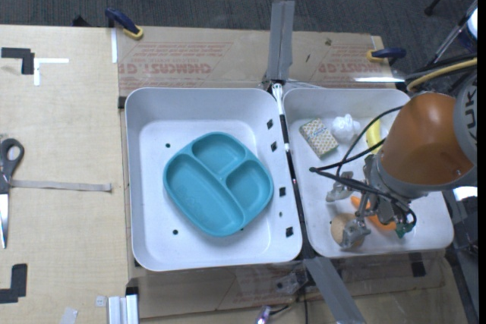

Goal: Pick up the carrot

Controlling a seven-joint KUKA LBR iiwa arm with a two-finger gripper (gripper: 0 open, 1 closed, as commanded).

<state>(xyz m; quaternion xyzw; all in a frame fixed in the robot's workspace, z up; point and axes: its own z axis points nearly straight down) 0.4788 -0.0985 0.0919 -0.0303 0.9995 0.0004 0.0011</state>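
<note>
My gripper [354, 233] hangs low at the six o'clock side of the right bin [433, 239]; whether it is spread or closed I cannot tell. The carrot [383, 221], an orange sliver, lies just at three o'clock of it, partly behind my wrist, apparently on the bin floor; so I judge the pick not yet done, with grasp and lift remaining.
</note>
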